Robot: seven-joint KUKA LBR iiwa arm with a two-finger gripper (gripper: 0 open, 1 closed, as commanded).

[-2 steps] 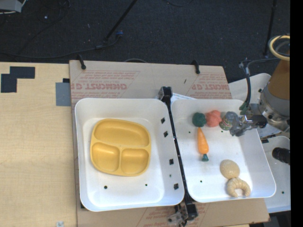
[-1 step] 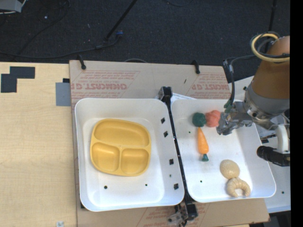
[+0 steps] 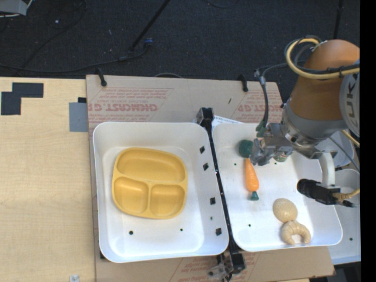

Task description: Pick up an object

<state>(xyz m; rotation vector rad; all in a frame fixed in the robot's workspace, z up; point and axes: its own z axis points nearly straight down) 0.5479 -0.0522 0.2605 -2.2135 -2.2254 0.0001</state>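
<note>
The pincer (image 3: 265, 153) is hovering low over the right bin (image 3: 320, 231), just above the carrot (image 3: 251, 178) and beside a green item (image 3: 245, 148). Whether it is apart or together cannot be told. Judged step: approach, nothing held. Next it needs to be centring over the carrot and descending.

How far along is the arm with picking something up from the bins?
Done: the gripper has reached the right bin, near a green item and the carrot. In hand: nothing visibly held; the carrot, egg and croissant lie on the bin floor. The yellow tray sits in the left bin. Left: grasp and lift one object.
</note>
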